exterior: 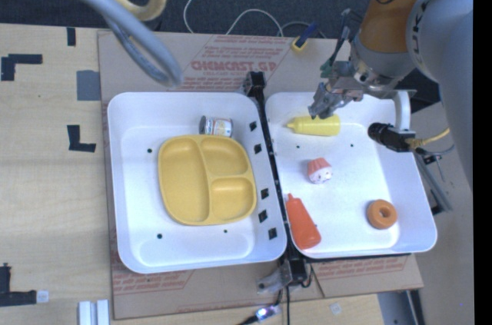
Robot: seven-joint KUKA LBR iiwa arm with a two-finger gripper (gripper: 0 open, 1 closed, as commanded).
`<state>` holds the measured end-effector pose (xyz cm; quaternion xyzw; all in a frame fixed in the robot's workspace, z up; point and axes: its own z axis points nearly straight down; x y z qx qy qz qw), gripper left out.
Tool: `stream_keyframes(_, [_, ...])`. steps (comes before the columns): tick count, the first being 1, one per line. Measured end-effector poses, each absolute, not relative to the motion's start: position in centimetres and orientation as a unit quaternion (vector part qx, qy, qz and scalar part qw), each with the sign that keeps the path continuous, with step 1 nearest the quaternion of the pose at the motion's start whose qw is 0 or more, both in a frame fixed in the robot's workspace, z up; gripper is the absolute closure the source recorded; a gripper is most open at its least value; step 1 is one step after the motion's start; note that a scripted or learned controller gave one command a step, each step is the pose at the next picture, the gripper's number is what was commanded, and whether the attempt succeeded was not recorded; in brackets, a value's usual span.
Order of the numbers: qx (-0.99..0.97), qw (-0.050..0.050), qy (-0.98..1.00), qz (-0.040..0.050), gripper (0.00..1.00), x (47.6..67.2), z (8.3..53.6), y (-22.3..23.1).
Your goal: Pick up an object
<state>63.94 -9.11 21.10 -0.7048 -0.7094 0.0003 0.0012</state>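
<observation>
My gripper (324, 107) hangs over the far part of the right bin (400, 243), directly above the near end of a yellow bottle (315, 126) that lies on its side there. Its fingertips come down to the bottle's top edge. Nothing shows lifted between them. In the same bin lie a small pink and white piece (319, 170) at the middle, an orange-red bottle (301, 222) along the left wall near the front, and a brown doughnut (381, 213) at the front right.
The left bin (134, 239) holds a yellow divided plate (206, 179) and a small tin can (216, 126) behind it. A black divider (265, 162) runs between the bins. A grey hose and a yellow tube cross the top left.
</observation>
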Motion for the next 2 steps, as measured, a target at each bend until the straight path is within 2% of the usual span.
stream_keyframes(1, [-0.705,0.0,-0.709,0.0004,1.0,65.3,20.8,-4.2])
stream_keyframes(2, [-0.705,0.001,-0.709,-0.0005,1.0,65.7,22.2,0.9])
